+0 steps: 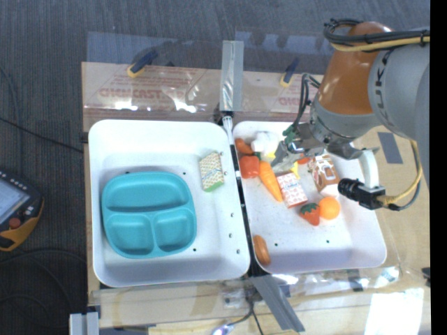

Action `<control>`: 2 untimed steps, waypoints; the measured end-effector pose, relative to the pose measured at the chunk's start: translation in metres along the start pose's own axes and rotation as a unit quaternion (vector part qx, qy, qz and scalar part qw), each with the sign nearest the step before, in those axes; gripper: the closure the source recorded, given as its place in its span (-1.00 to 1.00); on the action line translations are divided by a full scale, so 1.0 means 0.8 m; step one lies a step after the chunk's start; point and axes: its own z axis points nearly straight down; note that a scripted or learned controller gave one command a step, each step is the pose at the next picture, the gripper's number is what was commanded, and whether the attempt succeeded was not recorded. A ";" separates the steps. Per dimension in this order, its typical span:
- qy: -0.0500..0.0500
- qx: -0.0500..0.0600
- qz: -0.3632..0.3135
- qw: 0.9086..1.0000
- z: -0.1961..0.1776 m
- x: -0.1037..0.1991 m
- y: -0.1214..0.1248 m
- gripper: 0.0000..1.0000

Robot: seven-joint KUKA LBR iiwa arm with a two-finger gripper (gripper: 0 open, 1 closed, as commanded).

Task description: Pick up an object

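Honestly, the gripper (290, 149) is down in the right bin (349, 253) near the carrot (269, 178) and the small carton (291, 189) — can't tell how the jaws stand. Everything's packed tight, so it could nudge neighbours or grab nothing.

Toys crowd the right bin's (363, 253) far half; its near floor lies open.

Both white bins (98, 208) are being viewed from one fixed camera above the bench, angled downward at a slant.
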 end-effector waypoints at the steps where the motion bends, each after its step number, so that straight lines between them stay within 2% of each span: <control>1: 0.000 0.000 0.000 1.000 0.000 0.000 0.000 -1.00; 2: 0.001 0.001 0.001 1.000 0.063 -0.030 -0.048 -1.00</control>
